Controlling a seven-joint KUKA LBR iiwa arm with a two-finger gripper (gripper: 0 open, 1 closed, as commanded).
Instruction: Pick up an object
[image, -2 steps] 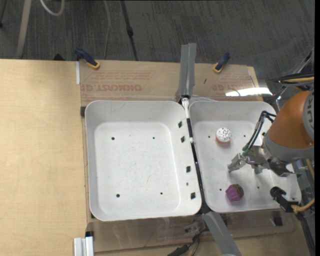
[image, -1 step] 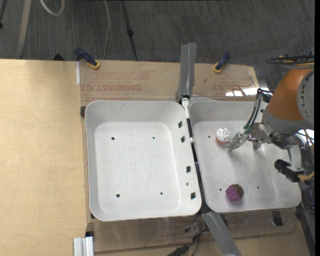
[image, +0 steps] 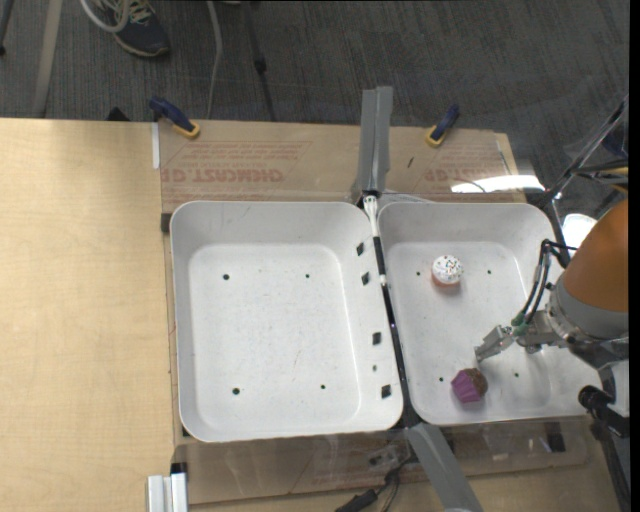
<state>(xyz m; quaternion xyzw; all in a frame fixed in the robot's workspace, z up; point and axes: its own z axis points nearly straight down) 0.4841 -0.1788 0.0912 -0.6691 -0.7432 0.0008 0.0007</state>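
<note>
A small purple object (image: 468, 385) lies near the front of the right bin (image: 420, 395). A white speckled ball (image: 447, 270) rests farther back in the same bin. My gripper (image: 488, 347) hangs low over the right bin, just above and to the right of the purple object, with its tip pointing left. It is close to the purple object and well in front of the ball. The arm's orange band (image: 608, 262) sits at the right edge of the view.
The left bin (image: 185, 300) adjoins the right one along a central divider with black clips (image: 378, 300). Cardboard and two clamps (image: 180, 118) lie behind the bins, with the wooden bench (image: 75, 300) on the left.
</note>
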